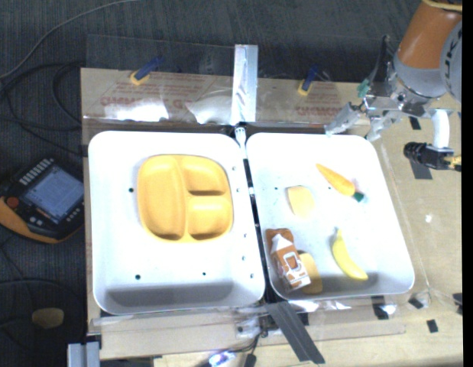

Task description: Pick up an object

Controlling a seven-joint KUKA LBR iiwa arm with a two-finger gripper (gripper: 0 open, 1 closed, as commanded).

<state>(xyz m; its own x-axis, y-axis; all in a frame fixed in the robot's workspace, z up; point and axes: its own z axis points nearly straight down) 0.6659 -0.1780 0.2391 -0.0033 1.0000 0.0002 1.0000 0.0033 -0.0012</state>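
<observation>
While beyond bin rim [374, 145], gripper [357, 121].

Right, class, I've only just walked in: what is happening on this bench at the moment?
A grey and orange robot arm reaches in from the right, its pincer hanging over the far edge of the right bin, holding nothing. That bin contains a carrot, a banana, a pale yellow block and a brown carton. The left bin holds a yellow divided tray. Nothing has been picked up yet.
</observation>
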